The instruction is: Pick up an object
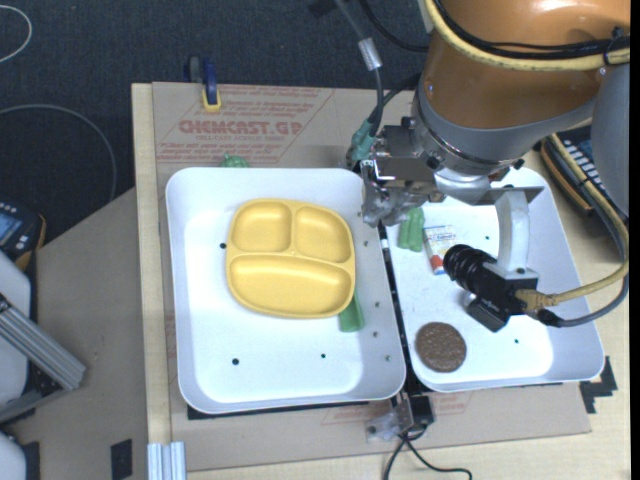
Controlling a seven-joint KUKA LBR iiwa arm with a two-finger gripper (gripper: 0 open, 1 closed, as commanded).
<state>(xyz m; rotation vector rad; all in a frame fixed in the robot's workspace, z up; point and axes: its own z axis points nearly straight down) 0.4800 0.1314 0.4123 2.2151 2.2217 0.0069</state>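
Grey arm's jaws [385, 206] hover at the bins' shared edge beside a green piece [411, 230]; their opening can't be told.

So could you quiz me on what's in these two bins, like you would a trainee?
1. Which bin holds the yellow divided plastic plate?
2. True or false: the brown round disc lies on that plate.
3. What lies nearest the gripper: a) the green block, b) the disc, c) the blue-and-yellow clamp?

Key: 1. The left white bin. 2. False; it lies in the right white bin. 3. a.
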